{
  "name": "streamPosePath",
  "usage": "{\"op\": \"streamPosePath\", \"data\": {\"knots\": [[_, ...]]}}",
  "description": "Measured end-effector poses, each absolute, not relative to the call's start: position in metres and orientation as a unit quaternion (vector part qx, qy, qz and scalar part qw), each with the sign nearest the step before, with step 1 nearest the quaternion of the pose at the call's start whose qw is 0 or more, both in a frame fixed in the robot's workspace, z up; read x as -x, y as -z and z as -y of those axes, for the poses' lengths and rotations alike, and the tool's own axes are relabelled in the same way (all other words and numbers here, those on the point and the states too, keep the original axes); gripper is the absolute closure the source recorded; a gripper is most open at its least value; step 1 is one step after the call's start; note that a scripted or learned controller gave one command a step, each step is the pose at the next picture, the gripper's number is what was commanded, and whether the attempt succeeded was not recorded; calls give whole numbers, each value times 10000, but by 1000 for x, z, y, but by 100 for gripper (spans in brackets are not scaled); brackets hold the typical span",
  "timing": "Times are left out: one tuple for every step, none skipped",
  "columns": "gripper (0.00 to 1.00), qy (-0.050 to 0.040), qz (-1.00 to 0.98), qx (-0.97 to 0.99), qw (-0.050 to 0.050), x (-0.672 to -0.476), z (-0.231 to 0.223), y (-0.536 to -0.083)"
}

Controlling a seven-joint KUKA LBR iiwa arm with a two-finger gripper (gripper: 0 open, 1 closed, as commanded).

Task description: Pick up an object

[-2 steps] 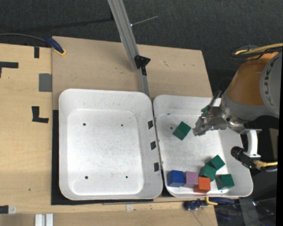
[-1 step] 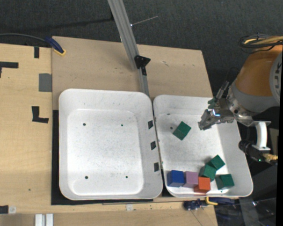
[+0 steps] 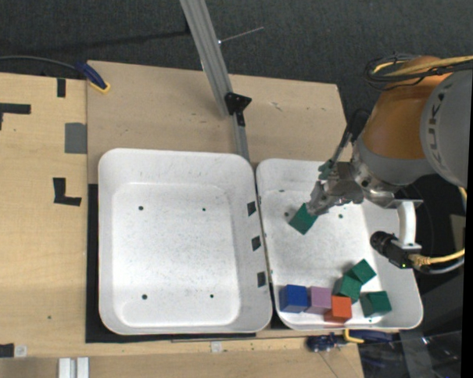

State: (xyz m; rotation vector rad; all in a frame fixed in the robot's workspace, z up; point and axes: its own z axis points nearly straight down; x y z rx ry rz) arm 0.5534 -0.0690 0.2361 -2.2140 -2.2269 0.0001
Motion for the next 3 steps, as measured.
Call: {"op": "streamPosePath", "data": {"knots": [[100,-3,7094,7048,10,-573,17,-225],[100,-1,7093,7049,9,-589,-28,-220],[100,6,7097,7045,8,-609,-84,-221]]}}
